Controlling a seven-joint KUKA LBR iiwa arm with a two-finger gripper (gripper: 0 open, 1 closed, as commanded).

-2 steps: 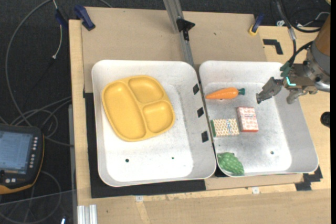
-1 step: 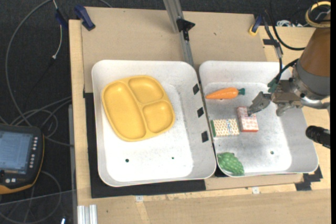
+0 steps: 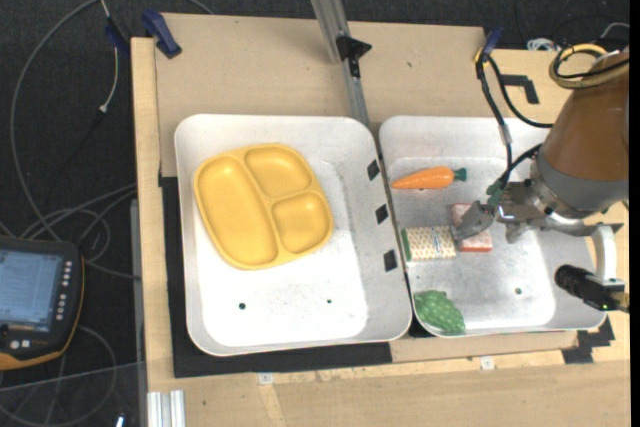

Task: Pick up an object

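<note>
Best to settle the hand [image 3: 478,223], finger spread impossible to tell, squarely over the small red-and-white packet [image 3: 472,227], clear of the waffle-patterned block [image 3: 430,243] just beside

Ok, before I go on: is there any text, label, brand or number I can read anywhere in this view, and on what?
None can be read.
Small box in the right bin: dotted pattern, any print too small to read.
Red-and-white item at the gripper: no legible label, partly covered.
Handheld screen at the left edge: lit, content blurred.
Yellow divided plate, carrot, green item: no markings visible.
</note>
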